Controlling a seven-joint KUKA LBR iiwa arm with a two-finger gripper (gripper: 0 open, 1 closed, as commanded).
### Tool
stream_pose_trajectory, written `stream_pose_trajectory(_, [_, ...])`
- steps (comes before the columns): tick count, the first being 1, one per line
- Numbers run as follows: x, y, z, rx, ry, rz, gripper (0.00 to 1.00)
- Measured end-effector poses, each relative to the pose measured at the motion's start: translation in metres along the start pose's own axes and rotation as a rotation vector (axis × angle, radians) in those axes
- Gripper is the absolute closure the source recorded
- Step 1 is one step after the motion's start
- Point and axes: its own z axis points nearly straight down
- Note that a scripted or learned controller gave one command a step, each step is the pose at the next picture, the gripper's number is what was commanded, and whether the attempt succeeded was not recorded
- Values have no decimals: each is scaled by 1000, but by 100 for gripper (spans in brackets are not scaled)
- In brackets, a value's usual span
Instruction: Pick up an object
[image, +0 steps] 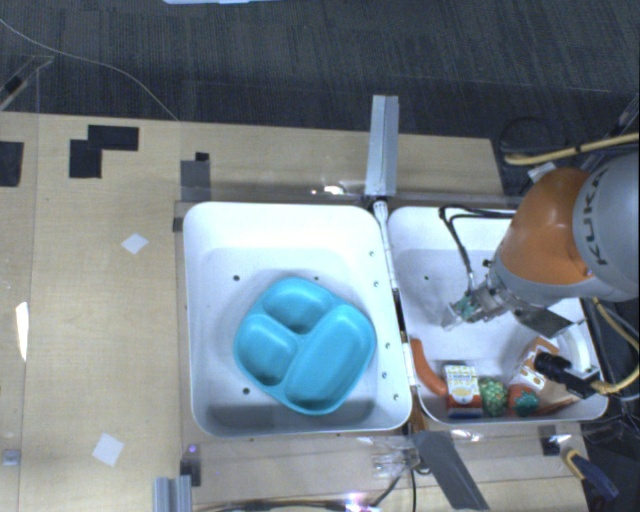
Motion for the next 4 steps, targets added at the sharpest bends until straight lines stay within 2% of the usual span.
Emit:
stream_pose_trajectory(1, [0, 0, 0, 0, 0, 0, 0])
stream_pose_trajectory(2, [-1, 0, -40, 15, 9, 36, 0])
stream_pose_trajectory(3, [-35, 17, -146, 15, 6, 167, 0])
stream_pose_trajectory(4, [-30, -46, 9, 16, 9, 81, 0])
